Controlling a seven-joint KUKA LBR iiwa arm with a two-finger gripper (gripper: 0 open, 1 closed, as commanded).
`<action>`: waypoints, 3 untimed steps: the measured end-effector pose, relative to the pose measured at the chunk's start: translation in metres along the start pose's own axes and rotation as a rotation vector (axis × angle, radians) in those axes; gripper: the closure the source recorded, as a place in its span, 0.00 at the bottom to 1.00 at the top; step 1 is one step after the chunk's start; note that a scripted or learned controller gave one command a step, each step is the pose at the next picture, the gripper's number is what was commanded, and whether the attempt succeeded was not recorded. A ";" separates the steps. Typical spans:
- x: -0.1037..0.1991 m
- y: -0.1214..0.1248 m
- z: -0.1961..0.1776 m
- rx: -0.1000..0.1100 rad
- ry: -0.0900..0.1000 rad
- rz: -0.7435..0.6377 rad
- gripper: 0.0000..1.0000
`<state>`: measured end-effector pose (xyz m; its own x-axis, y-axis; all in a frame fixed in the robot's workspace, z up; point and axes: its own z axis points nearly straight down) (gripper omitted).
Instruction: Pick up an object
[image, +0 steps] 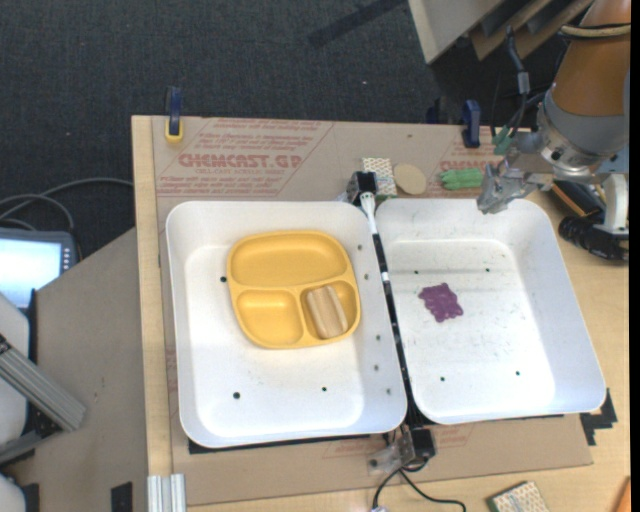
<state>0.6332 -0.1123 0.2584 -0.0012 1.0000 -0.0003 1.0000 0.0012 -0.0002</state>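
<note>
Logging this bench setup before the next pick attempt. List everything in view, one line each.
White bins: two, side by side on the bench.
Divided plate: one, yellow, left bin.
Bread-like piece: one, tan, plate's lower right compartment.
Purple object: one, flat and irregular, right bin.
Green object: one, on the board behind the right bin.
Round disc: one, tan, beside the green object.
Clamps: two, blue, board's back edge.
Arm: one, grey with orange band, upper right.
Hand: one, above the right bin's back rim.
</note>
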 end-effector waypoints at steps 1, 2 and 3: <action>0.001 0.015 0.001 -0.005 -0.002 0.000 1.00; 0.012 0.025 -0.006 -0.006 -0.002 0.000 1.00; 0.011 0.024 -0.006 -0.004 -0.002 0.001 0.00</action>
<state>0.6573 -0.1009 0.2640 -0.0007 1.0000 -0.0021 1.0000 0.0007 0.0039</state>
